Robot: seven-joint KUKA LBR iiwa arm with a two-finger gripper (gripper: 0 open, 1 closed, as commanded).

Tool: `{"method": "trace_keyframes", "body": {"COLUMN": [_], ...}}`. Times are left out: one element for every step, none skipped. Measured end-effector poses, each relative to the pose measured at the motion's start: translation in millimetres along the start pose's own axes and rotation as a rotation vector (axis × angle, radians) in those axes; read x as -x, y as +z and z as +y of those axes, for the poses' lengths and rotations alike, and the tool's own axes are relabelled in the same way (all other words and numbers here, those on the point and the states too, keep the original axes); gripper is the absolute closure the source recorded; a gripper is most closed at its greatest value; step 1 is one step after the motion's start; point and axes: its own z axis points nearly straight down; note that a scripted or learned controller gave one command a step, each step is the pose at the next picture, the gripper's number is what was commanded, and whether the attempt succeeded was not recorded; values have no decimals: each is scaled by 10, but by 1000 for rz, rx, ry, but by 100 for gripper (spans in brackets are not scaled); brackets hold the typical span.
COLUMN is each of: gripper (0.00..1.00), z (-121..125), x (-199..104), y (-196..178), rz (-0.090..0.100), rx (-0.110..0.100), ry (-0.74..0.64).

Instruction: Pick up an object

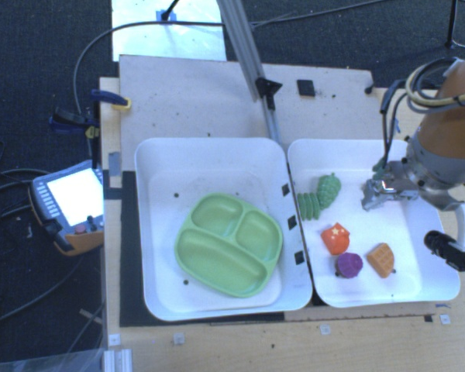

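Candidate objects all lie in the right bin [434,285]: a green toy [320,195] in two pieces toward the bin's left wall, an orange-red toy [335,239] with a yellow star nearer the middle, a purple toy [349,265] just below it, and a waffle-like orange toy [380,259] just right of the purple one. None is lifted; each rests on the bin floor. The gripper [374,194] hangs over the bin's upper middle, right of the green toy and above the orange-red one, apart from both. Fingers too small and blurred to read; cannot tell whether wide or narrow. Nothing visible between them. Judgement: task at approach stage, no grasp made; descent, closing and lift all remain. Left of this bin, the left bin [159,208] holds a green divided plate [229,244]. Both bins sit on the pale surface [194,91].
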Motion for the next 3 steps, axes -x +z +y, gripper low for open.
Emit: {"method": "trace_keyframes", "body": {"gripper": [100, 100, 100], "z": [111, 408, 538], "x": [-487, -993, -1443], "y": [-32, -52, 95], "rz": [0, 1, 1], "rx": [0, 1, -2], "ry": [1, 0, 1]}}
